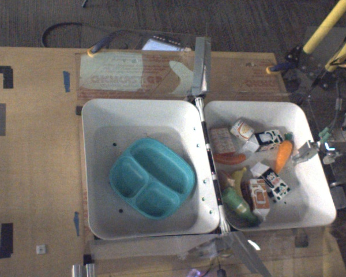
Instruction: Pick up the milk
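Two white cartons with black cow patches lie in the right bin (311, 201). One milk carton (269, 137) is near the bin's back, the other milk carton (276, 184) is nearer the front. Between them lies an orange carrot (283, 154). My gripper (309, 150) sits low at the bin's right rim, just right of the carrot and apart from both cartons. Nothing shows in its grasp.
The right bin also holds an orange-and-white carton (242, 128), a red-and-white box (258, 196), a sausage (229, 157), a green item (237, 203) and a yellow piece (239, 175). A teal divided plate (153, 178) lies in the left bin (98, 126).
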Action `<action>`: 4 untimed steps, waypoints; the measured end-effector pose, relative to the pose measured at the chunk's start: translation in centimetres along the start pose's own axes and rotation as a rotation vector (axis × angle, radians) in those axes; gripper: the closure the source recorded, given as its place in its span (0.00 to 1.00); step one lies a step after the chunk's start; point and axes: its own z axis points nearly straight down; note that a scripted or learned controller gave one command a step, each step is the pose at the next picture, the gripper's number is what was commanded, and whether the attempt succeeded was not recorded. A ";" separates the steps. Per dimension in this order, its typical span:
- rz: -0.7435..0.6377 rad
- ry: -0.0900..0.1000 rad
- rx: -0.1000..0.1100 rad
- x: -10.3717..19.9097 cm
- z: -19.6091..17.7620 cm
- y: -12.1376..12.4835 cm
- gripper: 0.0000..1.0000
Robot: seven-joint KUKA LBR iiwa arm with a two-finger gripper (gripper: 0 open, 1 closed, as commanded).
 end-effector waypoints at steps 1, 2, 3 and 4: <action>-0.022 -0.002 -0.004 -0.7 0.1 2.2 0.00; -0.041 -0.008 -0.029 1.4 9.4 -1.7 0.00; -0.043 -0.005 -0.036 1.6 8.1 -1.4 1.00; 0.064 -0.001 -0.001 10.6 -0.7 -3.2 1.00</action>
